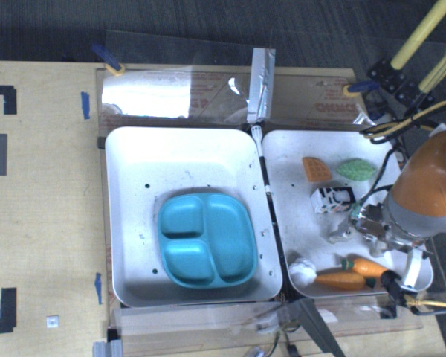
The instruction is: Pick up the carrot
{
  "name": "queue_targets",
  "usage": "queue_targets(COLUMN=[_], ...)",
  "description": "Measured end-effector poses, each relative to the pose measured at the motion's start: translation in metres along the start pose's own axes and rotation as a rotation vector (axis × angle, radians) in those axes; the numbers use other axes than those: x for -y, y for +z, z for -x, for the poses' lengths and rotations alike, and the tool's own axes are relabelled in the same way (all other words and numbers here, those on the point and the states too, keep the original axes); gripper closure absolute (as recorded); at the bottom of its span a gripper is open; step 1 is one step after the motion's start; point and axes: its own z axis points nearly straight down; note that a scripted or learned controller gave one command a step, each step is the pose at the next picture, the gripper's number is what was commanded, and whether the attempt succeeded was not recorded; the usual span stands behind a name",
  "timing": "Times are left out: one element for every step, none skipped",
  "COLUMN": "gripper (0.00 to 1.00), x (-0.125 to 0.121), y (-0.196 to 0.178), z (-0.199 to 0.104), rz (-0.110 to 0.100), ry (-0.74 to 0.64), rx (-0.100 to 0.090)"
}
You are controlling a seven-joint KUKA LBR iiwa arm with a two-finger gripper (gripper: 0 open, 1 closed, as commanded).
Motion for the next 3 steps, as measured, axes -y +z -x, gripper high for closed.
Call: queue_targets(gripper=[0.0,1.0,0.0], x=[-0.004,-0.005,-0.005], y=[0.0,-0.01,-0.01], z=[0.009,0.01,0.01], rz=[0.002,0.005,0.003], ry=[0.231,0.233,0.234], rx=[-0.001,0.001,0.001])
